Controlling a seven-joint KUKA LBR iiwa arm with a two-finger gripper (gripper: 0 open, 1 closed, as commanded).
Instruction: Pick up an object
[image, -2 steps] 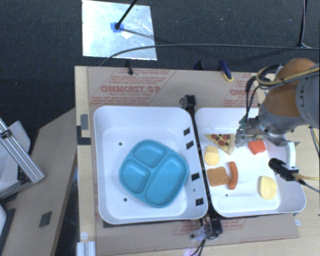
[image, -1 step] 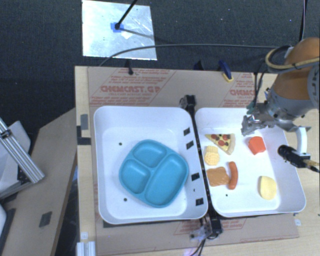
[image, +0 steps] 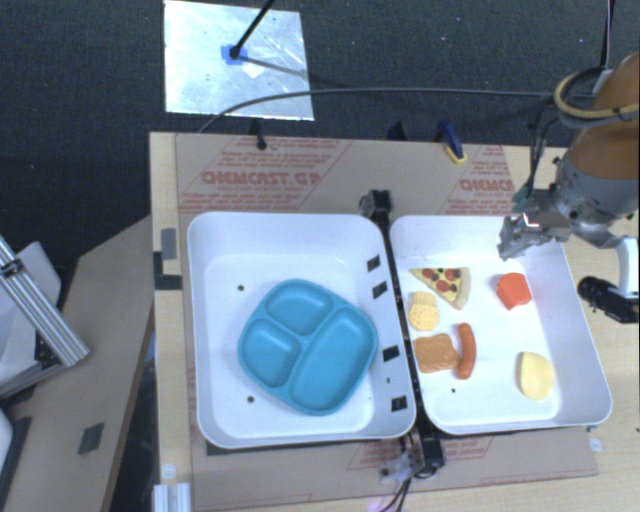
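Gripper (image: 520, 238) at right bin's upper edge, just above the orange block (image: 513, 290); finger state unreadable. Block looks light, rigid, maybe slick; take its flat sides.

Evenly lit overhead view, bright and fairly sharp. The white bins (image: 300, 235) look slightly washed out; a foil sheet (image: 238, 58) glares at top; shadows beneath objects are soft and faint.
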